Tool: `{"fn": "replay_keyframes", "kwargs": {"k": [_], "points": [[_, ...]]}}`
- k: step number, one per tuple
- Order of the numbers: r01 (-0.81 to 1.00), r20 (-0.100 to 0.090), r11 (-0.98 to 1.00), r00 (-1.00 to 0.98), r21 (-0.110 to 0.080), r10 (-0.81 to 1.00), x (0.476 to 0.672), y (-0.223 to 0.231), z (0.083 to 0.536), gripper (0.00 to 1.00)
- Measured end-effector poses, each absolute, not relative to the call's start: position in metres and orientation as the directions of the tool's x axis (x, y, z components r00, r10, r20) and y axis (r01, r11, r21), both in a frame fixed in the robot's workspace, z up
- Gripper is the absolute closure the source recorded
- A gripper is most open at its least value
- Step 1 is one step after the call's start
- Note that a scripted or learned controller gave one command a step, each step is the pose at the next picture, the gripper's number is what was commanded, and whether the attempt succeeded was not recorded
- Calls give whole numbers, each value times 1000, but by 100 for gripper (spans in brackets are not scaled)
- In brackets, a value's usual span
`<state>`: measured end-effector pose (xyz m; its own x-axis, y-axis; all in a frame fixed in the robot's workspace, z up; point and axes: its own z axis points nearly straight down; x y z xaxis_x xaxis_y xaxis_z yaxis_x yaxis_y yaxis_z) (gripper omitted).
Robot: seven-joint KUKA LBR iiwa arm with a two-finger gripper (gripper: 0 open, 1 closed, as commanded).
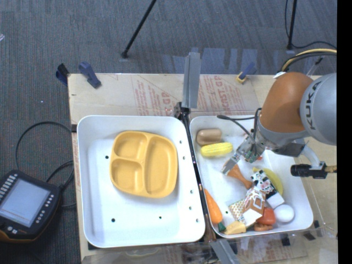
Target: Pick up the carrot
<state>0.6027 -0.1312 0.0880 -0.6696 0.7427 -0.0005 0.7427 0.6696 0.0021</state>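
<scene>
The carrot is found lying against the left wall of the right bin, near its front corner, untouched. The claw is positioned well apart from it, just beside the corn cob; whether it is released or clenched cannot be told.

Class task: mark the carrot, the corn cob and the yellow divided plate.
carrot (pixel 213 205), camera view, middle of its orange body.
corn cob (pixel 216 149), camera view, centre of the cob.
yellow divided plate (pixel 145 164), camera view, ridge between its compartments.
</scene>
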Motion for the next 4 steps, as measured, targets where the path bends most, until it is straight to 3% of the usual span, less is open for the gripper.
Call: {"fn": "replay_keyframes", "kwargs": {"k": [1, 2, 3, 4], "points": [[952, 3, 305, -305, -3, 952, 535, -139, 86, 0], [954, 1, 298, -298, 0, 954, 593, -144, 87, 0], [956, 2, 294, -294, 0, 956, 593, -145, 97, 100], [992, 0, 129, -129, 6, 992, 646, -64, 190, 100]]}}
